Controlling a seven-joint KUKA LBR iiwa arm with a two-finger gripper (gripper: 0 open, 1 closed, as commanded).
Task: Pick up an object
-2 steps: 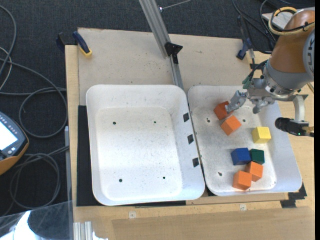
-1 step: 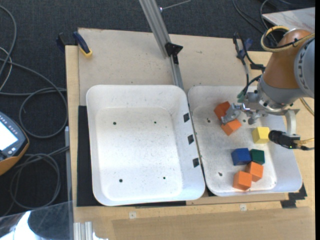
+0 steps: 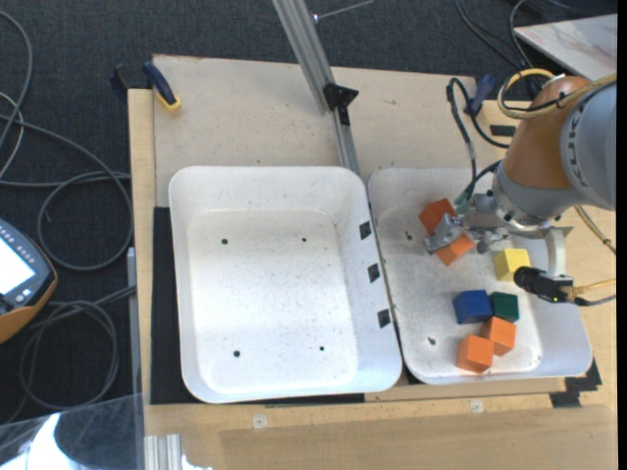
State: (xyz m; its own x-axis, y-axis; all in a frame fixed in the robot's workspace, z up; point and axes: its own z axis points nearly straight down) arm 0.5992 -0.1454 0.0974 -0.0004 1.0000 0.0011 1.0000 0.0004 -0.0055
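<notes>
My gripper (image 3: 448,237) hangs low over the upper left part of the right bin (image 3: 416,355), with the grey and orange arm reaching in from the right. One orange block (image 3: 435,213) lies just above and behind it. A second orange block (image 3: 456,253) sits right under its tip, partly covered, and I cannot tell whether it is gripped. A yellow block (image 3: 510,262) lies to the right of the gripper.
Lower in the right bin lie a blue block (image 3: 471,305), a green block (image 3: 506,306) and two orange blocks (image 3: 501,333) (image 3: 476,352). The left bin (image 3: 181,204) stands beside it. A metal pole (image 3: 312,47) rises behind the bins. Cables run by the arm.
</notes>
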